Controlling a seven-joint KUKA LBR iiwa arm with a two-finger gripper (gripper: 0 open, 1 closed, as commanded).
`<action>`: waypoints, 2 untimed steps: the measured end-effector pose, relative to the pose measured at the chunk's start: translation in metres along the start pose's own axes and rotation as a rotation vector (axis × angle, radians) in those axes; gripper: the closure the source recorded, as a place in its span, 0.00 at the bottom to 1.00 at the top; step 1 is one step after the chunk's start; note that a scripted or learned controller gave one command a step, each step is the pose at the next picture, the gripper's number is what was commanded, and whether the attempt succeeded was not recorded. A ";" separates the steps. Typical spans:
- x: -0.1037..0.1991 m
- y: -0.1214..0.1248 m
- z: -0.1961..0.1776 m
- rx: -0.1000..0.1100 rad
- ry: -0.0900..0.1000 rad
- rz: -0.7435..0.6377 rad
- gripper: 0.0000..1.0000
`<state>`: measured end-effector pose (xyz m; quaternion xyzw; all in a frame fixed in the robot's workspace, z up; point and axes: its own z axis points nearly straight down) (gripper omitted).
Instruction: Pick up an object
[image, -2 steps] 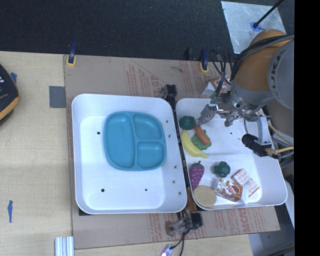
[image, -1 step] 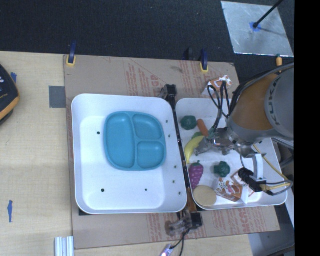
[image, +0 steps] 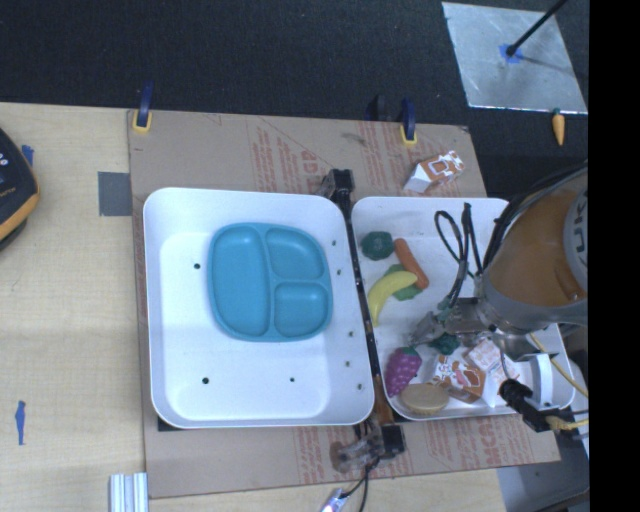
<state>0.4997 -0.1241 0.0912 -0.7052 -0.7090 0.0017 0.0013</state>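
The arm (image: 535, 265) is low over the right bin (image: 440, 208), the jaws hidden among the toys; whether they grip, I cannot tell. Banana (image: 388, 289), carrot (image: 410, 262) and grapes (image: 402, 370) lie loose. Nothing looks lifted yet.

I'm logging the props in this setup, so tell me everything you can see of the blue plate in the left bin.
The blue plate is a light-blue divided dish with rounded corners, plastic by its matte look. Raised ridges split it into three compartments: one large on the left, two smaller on the right, one behind the other. All three look bare. It lies flat, right side up, a little behind the middle of the left bin, resting on the bin's white floor. It stands apart from the bin's walls, and nothing else touches it.
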 end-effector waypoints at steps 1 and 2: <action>-0.001 0.000 -0.010 0.001 -0.001 -0.005 1.00; 0.057 0.052 -0.101 -0.003 0.001 0.001 1.00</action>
